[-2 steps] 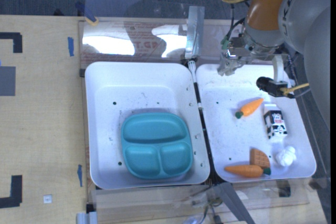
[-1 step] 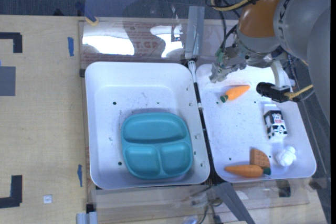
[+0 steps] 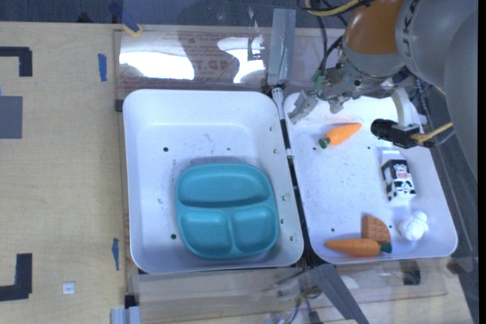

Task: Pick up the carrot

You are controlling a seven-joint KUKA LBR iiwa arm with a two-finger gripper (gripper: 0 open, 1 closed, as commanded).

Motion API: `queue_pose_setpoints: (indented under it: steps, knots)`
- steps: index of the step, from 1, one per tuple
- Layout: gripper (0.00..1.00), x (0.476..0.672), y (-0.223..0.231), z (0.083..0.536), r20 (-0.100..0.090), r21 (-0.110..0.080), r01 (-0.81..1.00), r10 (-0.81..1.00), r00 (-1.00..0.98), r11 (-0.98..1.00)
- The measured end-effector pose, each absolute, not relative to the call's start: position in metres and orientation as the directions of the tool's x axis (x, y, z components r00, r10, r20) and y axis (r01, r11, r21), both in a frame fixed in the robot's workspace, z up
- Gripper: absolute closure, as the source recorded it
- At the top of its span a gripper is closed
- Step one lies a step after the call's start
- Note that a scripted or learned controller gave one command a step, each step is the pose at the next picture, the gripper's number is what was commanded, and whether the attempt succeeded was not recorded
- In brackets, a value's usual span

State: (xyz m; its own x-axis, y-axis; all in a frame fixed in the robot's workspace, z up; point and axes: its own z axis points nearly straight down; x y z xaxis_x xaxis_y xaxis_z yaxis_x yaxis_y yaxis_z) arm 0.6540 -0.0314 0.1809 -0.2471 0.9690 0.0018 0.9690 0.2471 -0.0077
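Left white bin (image 3: 144, 125): one teal three-compartment plastic tray (image 3: 225, 210). Right white bin (image 3: 334, 193): gripper (image 3: 307, 104) at far-left corner, fingers spread, pinching nothing; small orange carrot (image 3: 340, 134) just beside it; larger orange carrot (image 3: 355, 246) at near edge, touching brown waffle-like piece (image 3: 375, 227); black-and-white carton (image 3: 397, 179); white lumpy toy (image 3: 414, 226).

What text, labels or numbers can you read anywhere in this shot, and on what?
None is legible.
Small black-and-white carton in the right white bin: dark markings, too blurred to read.
Clear plastic sheet behind the left white bin: faint reddish print, washed out by glare.
Small white tag on the wooden bench: too small.
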Motion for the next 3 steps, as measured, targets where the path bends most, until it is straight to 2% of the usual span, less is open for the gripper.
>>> queue_pose_setpoints:
  steps: [1,2,3]
  knots:
    - [0.00,0.615,-0.078,0.181,0.001,-0.007,0.947,0.947,-0.320,0.320]
    - [0.00,0.630,-0.110,0.107,-0.013,0.012,0.893,0.893,-0.450,0.450]
    - [0.00,0.661,-0.137,0.081,0.028,-0.033,0.953,0.954,-0.300,0.301]
